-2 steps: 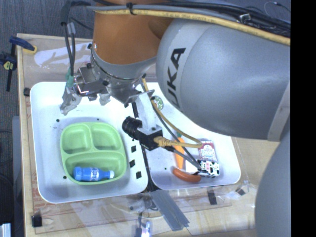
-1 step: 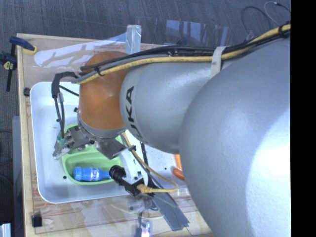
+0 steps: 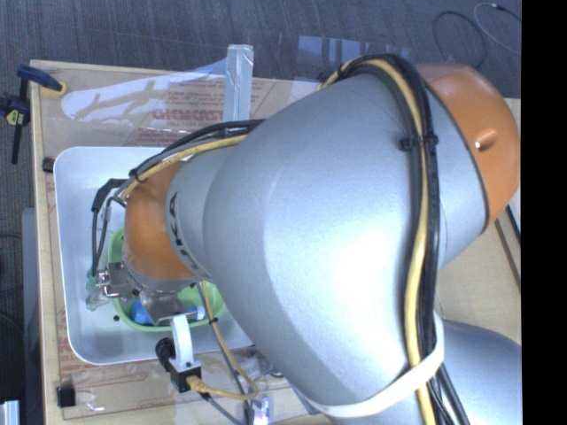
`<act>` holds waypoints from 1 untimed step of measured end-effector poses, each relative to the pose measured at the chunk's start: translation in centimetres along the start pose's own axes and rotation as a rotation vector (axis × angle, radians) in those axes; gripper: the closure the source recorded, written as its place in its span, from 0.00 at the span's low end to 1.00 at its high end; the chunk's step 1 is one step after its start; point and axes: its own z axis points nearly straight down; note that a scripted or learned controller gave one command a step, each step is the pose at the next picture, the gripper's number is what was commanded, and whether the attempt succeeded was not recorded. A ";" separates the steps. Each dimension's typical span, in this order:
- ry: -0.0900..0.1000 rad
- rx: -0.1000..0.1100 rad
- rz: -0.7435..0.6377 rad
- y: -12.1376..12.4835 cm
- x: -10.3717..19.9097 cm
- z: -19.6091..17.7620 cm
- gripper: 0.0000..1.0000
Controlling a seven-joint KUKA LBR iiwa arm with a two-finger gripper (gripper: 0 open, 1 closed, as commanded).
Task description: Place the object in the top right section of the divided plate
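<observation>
The grey arm with its orange wrist band [image 3: 151, 228] reaches down into the left white bin [image 3: 75, 202] and covers most of the view. Under the wrist, slivers of a green divided plate [image 3: 120, 242] show at its left and lower edge. A small blue object [image 3: 140, 312] peeks out beside the gripper body, over the plate's lower part. The gripper [image 3: 146, 304] sits right above the plate, and the wrist hides its fingertips. I cannot tell which section of the plate the blue object is in.
The left bin's white floor shows along its left and upper side. A clear taped plastic sheet [image 3: 168, 100] lies on the bench behind the bin. Blue clamps [image 3: 40, 80] grip the bench's far left edge. Yellow and black cables [image 3: 221, 388] hang near the bin's front rim.
</observation>
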 end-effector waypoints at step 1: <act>-0.001 0.007 -0.007 -0.2 0.1 -0.7 1.00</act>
